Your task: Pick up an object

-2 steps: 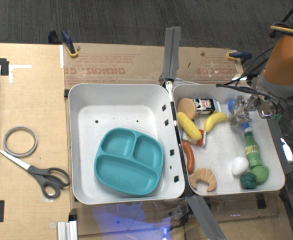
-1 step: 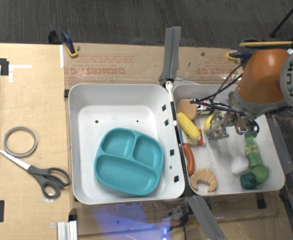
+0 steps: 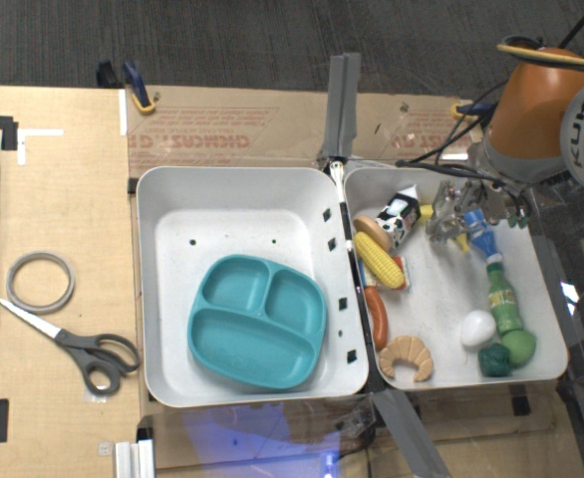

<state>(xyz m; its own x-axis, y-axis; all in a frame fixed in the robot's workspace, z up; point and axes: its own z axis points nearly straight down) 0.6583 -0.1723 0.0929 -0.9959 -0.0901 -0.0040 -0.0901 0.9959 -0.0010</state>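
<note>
In the right bin (image 3: 441, 366), near its far edge, the gripper (image 3: 458, 217) hangs low over the floor, with the arm's orange band (image 3: 536, 103) above it at the right. Whether the fingers are wide or narrow I cannot tell; they are a blur of metal against the white, and nothing clearly sits between them. Just beside the gripper lies a bottle (image 3: 498, 285), blue cap toward it, green body running toward the near corner. A toy cow (image 3: 401, 216) stands to the gripper's left, near but apart. Along the bin's left wall lie a corn cob (image 3: 380, 259), a hot dog (image 3: 376, 315) and, nearest the front, a croissant (image 3: 408, 357). A white egg (image 3: 477, 328) touches the bottle's side, and two green lumps (image 3: 506, 352), perhaps vegetables, sit at the near right corner. The left bin (image 3: 172, 207) holds a teal divided plate (image 3: 259, 321). On the counter (image 3: 53, 227) to the left lie scissors (image 3: 78, 347) and a tape roll (image 3: 40, 281).
</note>
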